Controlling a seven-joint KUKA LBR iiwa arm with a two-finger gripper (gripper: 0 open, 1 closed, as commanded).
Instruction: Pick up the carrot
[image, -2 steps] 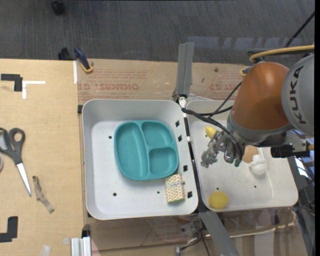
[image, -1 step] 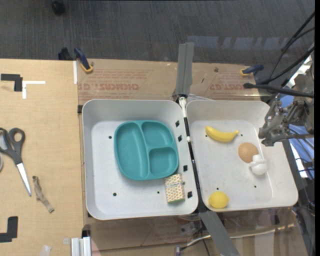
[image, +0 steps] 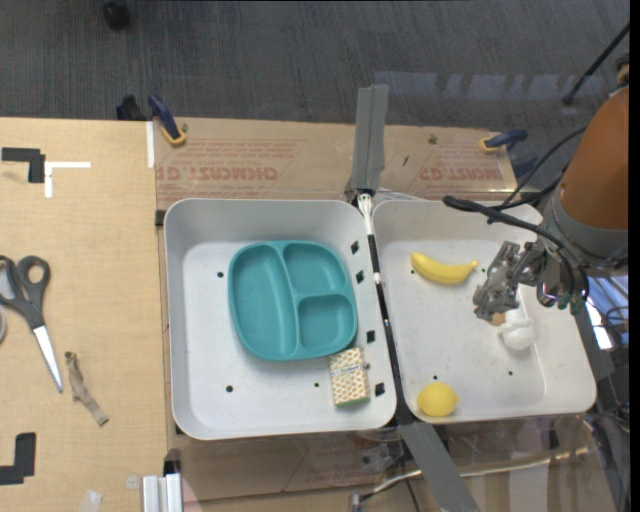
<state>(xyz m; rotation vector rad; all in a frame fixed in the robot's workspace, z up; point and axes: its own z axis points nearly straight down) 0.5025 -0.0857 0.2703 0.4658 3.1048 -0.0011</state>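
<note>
I see the teal plate (image: 293, 300) in the left bin (image: 190, 330). In the right bin (image: 560, 380), the banana (image: 443, 268) lies just left of my hand (image: 495, 298). I cannot tell whether the hand is apart or together, nor which way the carrot lies from it.

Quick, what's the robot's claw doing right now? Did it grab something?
Gripper: low in the right bin, beside a small white thing; whether it is open, closed or holding anything cannot be told.
</note>
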